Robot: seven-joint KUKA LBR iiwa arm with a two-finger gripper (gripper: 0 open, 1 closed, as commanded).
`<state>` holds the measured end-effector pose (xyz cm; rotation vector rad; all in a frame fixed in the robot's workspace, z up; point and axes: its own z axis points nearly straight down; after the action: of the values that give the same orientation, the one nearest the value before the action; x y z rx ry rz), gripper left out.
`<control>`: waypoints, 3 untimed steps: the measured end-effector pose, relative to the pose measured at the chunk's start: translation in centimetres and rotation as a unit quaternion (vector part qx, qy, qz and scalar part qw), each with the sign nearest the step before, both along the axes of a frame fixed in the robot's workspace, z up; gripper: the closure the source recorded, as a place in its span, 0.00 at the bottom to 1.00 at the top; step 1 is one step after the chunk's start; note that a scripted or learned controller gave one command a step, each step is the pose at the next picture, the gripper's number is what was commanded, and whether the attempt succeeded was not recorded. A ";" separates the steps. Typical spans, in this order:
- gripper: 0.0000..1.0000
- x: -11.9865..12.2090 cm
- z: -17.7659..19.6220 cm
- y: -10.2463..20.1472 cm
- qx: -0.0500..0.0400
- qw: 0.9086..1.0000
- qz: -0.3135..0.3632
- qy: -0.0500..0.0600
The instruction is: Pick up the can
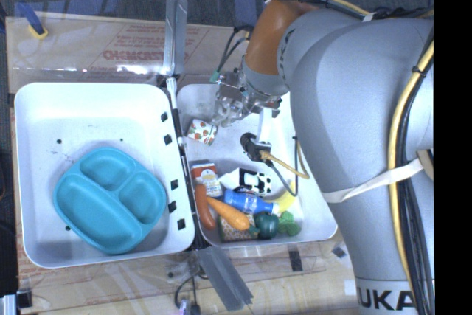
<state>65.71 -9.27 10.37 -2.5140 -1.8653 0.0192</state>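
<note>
A small white can [200, 131] with red and green print lies tilted in the far left corner of the right bin [193, 96], close to the wall between the bins. My gripper [226, 111] hangs just right of it and a little farther back, low over the bin floor. Nothing shows in its grasp. The can lies apart from the gripper, with a narrow gap between them.
A blue divided plate [109, 198] lies in the left bin [44, 107]. The near end of the right bin holds a red-and-white bottle [206, 178], a carrot [225, 212], a blue bottle [249, 201], a black-and-white toy [254, 179] and a green vegetable [267, 226].
</note>
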 end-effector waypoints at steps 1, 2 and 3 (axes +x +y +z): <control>0.00 0.0 0.0 0.0 0.000 1.000 0.000 0.000; 0.00 -2.7 -1.6 0.2 -0.001 0.999 -0.046 -0.003; 1.00 -2.7 -1.0 0.3 -0.001 0.999 -0.044 0.001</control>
<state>62.99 -9.00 9.42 -2.5929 -1.7528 0.0213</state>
